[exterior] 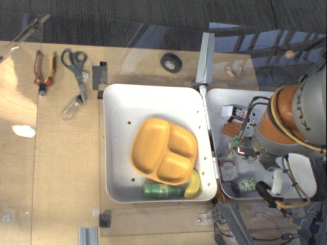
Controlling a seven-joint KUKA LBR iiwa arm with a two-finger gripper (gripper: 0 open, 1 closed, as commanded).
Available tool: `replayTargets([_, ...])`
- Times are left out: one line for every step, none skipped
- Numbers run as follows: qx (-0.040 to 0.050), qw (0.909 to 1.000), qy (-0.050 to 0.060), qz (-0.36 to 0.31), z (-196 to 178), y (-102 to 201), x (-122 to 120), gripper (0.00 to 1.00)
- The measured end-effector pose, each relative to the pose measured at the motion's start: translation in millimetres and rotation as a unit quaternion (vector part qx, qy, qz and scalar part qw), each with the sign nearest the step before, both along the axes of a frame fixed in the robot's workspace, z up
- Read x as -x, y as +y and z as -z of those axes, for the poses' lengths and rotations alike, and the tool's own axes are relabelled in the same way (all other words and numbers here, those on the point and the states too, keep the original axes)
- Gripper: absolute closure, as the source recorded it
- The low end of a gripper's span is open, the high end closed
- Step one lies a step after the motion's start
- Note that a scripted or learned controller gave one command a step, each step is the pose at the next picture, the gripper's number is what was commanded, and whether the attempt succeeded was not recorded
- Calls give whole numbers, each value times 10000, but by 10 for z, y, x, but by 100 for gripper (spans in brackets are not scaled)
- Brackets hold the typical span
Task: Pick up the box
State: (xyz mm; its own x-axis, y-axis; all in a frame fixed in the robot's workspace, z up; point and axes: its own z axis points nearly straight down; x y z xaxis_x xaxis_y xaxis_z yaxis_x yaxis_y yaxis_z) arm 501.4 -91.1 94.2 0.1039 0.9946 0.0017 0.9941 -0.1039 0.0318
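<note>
No lift is recorded yet: the box (231, 112) is seen lying at the far end of the right bin (217, 97), the arm (286, 121) being lowered beside it (gripper state cannot be told)

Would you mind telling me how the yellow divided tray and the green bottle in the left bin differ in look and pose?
The yellow divided tray is broad, rounded and split into compartments; the green bottle is slim and cylindrical. The tray sits near the middle of the left bin and takes up much of it, while the bottle lies on its side along the near wall, partly under the tray's edge. Both lie in the same bin, apart from the arm.
</note>
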Motion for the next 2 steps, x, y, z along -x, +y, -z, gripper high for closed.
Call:
replayTargets([82,9874,8,-1579,2,13,-96,0])
replayTargets([35,9980,-1,-635,4,24,45,0])
